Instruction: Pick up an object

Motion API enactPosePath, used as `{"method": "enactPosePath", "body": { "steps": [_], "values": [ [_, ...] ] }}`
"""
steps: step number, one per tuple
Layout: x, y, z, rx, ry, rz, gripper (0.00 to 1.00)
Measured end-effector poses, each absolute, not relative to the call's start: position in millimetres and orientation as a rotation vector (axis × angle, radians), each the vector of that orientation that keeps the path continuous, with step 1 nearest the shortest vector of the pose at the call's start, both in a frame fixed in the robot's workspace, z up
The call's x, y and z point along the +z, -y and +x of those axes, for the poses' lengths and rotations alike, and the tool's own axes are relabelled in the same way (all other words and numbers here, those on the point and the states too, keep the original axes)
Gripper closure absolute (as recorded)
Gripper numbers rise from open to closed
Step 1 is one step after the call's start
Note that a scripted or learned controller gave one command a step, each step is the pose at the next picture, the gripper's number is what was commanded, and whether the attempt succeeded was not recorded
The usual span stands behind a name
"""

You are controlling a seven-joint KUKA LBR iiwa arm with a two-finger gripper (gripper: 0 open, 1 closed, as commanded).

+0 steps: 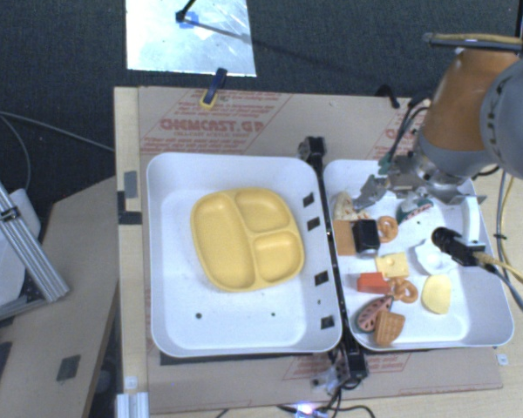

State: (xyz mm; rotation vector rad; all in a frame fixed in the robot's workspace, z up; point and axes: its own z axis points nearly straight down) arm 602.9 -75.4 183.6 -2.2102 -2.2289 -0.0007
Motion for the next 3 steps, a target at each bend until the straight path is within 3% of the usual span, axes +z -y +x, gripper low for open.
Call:
{"method": "enactPosePath", "body": {
  "steps": [1, 2, 3],
  "values": [
    [98, 84, 585.8, -0.009, 2.23, -2.222, 0.0],
    [106, 85, 584.6, -0.005, 2.226, -2.221, 1.0],
    [189, 31, 511.4, -0.006, 2.229, -2.212, 1.0]
  ]
}}
